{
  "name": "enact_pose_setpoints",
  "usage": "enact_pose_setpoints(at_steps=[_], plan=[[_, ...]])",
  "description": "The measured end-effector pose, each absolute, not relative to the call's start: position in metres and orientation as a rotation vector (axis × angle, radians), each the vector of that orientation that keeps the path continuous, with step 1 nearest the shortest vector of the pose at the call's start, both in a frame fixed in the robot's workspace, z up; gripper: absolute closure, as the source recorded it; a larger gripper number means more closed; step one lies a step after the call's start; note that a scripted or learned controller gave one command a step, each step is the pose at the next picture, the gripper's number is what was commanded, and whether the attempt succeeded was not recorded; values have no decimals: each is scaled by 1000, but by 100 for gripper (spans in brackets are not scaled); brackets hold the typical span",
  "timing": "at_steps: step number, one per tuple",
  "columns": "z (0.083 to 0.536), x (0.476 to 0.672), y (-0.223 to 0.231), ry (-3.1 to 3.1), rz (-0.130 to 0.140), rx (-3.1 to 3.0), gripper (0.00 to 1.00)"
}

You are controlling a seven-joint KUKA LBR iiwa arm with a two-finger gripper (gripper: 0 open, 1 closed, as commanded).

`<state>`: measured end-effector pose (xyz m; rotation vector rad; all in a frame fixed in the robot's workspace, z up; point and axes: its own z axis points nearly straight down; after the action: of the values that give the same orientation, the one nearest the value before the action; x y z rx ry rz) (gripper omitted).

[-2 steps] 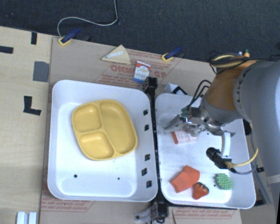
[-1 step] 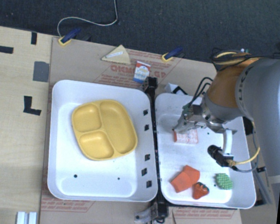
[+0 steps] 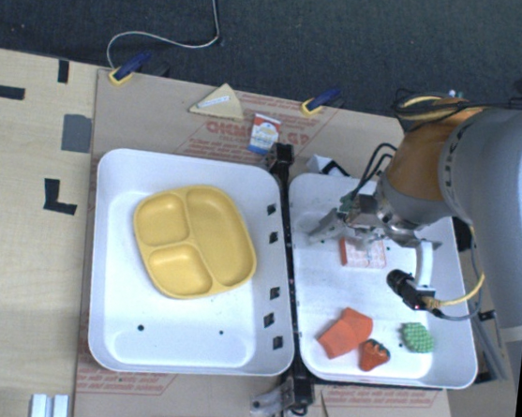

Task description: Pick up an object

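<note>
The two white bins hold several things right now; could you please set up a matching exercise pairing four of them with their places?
Things:
1. yellow divided plate
2. orange block
3. green object
4. pink-and-white card

Places:
A. right bin, near the right wall towards the front
B. right bin, just below the gripper
C. middle of the left bin
D. right bin, front part, beside a red strawberry-like toy

Pairs: 1-C, 2-D, 3-A, 4-B
</note>
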<state>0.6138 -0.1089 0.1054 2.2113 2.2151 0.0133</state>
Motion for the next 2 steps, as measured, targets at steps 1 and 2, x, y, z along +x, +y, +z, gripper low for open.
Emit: enact_pose_setpoints(at_steps=[1, 2], plan=[[115, 614, -108, 2217, 13, 2211, 100], [115, 614, -108, 2217, 13, 2211, 0]])
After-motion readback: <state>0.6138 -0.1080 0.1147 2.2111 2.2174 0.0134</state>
